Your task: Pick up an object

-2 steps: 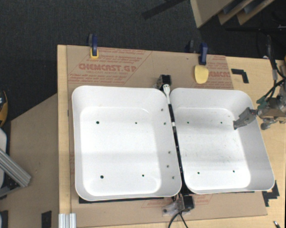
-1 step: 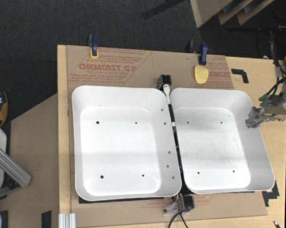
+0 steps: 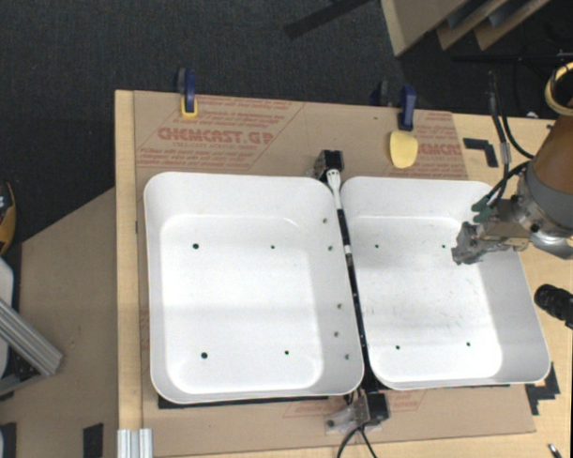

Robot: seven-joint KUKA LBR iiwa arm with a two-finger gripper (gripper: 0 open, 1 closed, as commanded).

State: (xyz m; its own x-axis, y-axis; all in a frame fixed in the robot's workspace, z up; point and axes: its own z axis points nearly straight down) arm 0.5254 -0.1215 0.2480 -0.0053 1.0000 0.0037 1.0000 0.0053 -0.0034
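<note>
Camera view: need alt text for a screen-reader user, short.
Seen from above at a slant, a grey robot arm reaches in from the right, its hand over the upper right part of the right white bin. A second white bin sits beside it on a brown board held by blue clamps.

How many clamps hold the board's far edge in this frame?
2. A blue and yellow clamp sits at the far edge above the left bin; a second blue clamp sits above the right bin. Others may be hidden behind the arm.
</note>
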